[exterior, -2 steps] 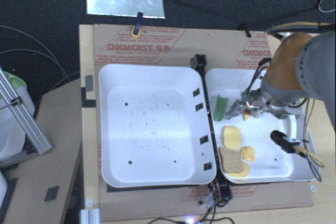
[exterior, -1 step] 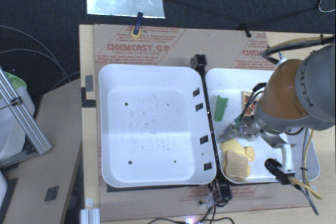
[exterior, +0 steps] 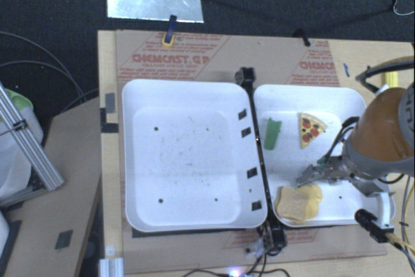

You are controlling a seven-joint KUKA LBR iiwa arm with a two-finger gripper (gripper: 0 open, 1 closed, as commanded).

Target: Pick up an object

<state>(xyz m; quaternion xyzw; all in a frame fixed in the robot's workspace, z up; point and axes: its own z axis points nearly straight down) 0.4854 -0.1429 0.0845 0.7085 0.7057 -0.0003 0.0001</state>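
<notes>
Nothing is lifted yet: the gripper [exterior: 310,175] hangs low in the right bin [exterior: 350,100], its state impossible to tell, with the bread [exterior: 297,202] just below it, the pizza slice [exterior: 311,128] above and the green piece [exterior: 272,133] up-left.

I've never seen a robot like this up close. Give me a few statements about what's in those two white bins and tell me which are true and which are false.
1. The toy pizza slice with red dots lies in the right white bin. True.
2. The flat green strip lies in the left white bin. False: it lies in the right bin, near the divider.
3. The pale yellow bread-like piece sits at the right bin's near edge. True.
4. The grey and orange arm reaches over the left bin. False: it is over the right bin.
</notes>
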